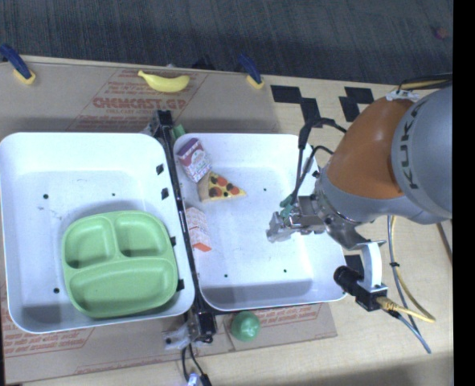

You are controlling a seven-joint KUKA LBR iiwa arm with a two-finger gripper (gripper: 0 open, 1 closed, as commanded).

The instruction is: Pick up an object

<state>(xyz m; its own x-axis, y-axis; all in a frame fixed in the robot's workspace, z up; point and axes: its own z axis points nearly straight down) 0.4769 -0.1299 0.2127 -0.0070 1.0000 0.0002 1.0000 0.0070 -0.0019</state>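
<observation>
White right bin holds a toy pizza slice, small carton and a wrapper-like item by the divider. Tool sits low over bare bin floor, right of centre; can't tell its opening, nothing visibly held. Nearest pickable thing, judged: pizza slice, lying up-left of the tool, well apart, long axis roughly left-right with tip pointing right toward the tool. Green divided plate in left bin. Banana and green ball on the bench outside.
</observation>
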